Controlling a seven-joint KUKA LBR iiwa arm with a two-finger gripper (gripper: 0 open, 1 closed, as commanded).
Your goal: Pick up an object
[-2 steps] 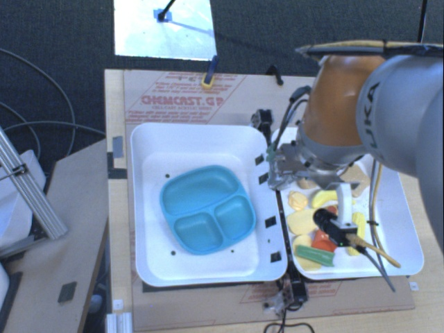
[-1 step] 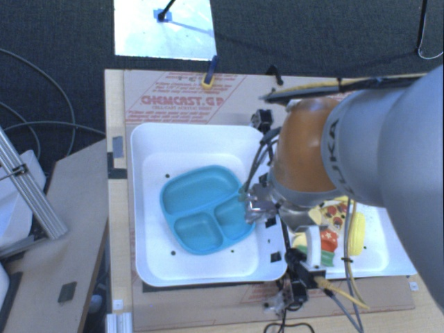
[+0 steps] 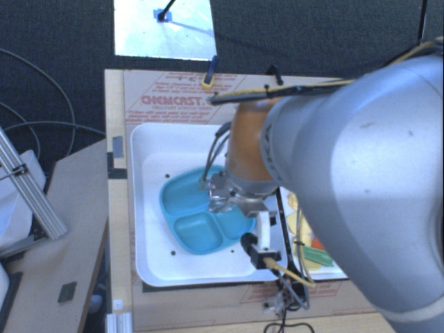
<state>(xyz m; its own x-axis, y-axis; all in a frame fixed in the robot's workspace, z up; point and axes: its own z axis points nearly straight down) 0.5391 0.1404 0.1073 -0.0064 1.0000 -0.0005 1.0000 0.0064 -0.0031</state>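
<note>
Where the arm [image 3: 347, 151] overhangs, blue tray [image 3: 198, 214] fills left bin [image 3: 149, 186], rims bare.

Bench [image 3: 118, 186]: two white bins side by side; left bin [image 3: 149, 186], right bin [image 3: 333, 272].

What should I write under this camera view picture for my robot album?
A grey robot arm reaches over a blue divided tray lying in the left white bin.

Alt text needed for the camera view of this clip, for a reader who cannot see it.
A grey robot arm with an orange band reaches from the right over the left white bin, its end effector above a blue divided tray lying in that bin. The right bin, largely hidden by the arm, holds colourful items.
</note>
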